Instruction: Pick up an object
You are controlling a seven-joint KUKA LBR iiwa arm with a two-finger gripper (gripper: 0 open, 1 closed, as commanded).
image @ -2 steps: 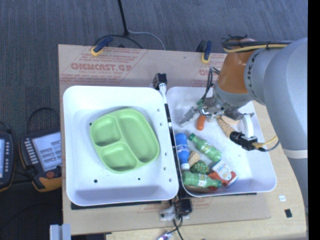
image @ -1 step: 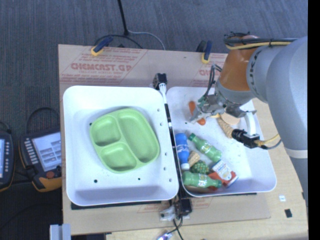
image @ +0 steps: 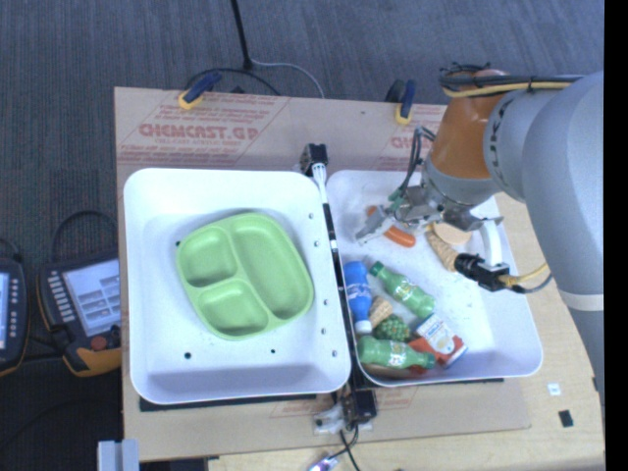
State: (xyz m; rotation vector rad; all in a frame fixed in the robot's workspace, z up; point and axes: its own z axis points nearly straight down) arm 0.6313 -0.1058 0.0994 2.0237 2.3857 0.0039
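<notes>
Over the right bin we see one gripper hanging low, its two fingers parted, with a small orange carrot-like piece lying just beside the tips and not between them.

Below the gripper, toward the near wall, we count one blue-capped bottle, two green bottles, one small pineapple-like toy and one red-and-white packet, all crowded close and several touching. Just right of the gripper, under the wrist, lies one tan cone-shaped piece. Well away to its left, across the wall between the two bins, sits one green divided plate with three compartments, alone in the left bin. We cannot tell whether the fingertips touch the bin floor.
</notes>
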